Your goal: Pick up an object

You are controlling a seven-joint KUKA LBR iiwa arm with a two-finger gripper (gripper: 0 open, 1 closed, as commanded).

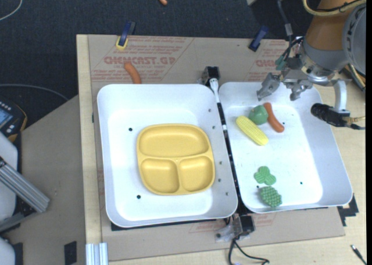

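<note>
Camera view: open gripper [283, 88] above right bin's [325, 159] corn [251, 130].

Bare floor mid right bin [314, 159] between corn [251, 131] cluster and 2 green pieces [267, 187].

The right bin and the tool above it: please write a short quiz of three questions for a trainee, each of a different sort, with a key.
1. True or false: the tool holds the corn cob.
2. Multiple choice: which bin holds the yellow divided tray? A) the left bin B) the right bin
3. Fill in: the orange sausage lies beside a small ______ toy.

Key:
1. False; the cob lies on the bin floor, apart from the tool, whose open fingers have nothing between them.
2. A.
3. Green.
</note>
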